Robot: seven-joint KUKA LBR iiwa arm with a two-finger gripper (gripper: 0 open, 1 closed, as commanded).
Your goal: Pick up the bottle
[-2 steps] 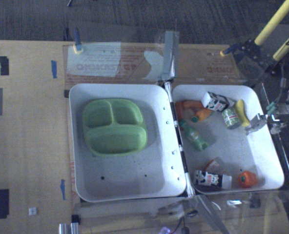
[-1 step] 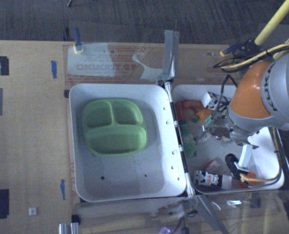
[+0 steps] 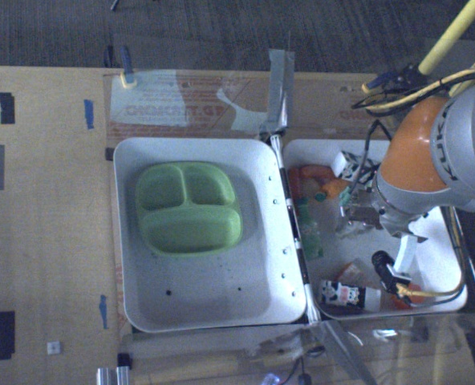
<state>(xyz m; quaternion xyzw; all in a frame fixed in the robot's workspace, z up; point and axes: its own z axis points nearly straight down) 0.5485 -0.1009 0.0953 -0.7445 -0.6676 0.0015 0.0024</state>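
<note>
Crowding the gripper (image 3: 356,215): an orange-red thing (image 3: 310,179) lies just beyond it, toward the far wall. A green see-through thing (image 3: 306,227) lies just beside it, on the view's left.
Small white and black thing (image 3: 346,165): near the gripper, on its far side, beside the orange-red thing.
Right bin (image 3: 456,251): the gripper hangs low over its middle, and all the things above lie inside it.
Left bin (image 3: 133,295): well apart from the gripper, toward the view's left. It holds a green divided plate (image 3: 189,207).
Bottle (image 3: 350,295): on its side in the right bin, near the gripper, on its near side, close along the near wall.
Bottle's long axis: across the view, left to right, parallel to the near wall.
Bottle's direction: the end with the black and white label points to the view's left. The other end goes under the robot's wrist, so I cannot tell where the cap is.
Grip: I cannot tell if it is released or clenched. The bottle lies apart from it.
</note>
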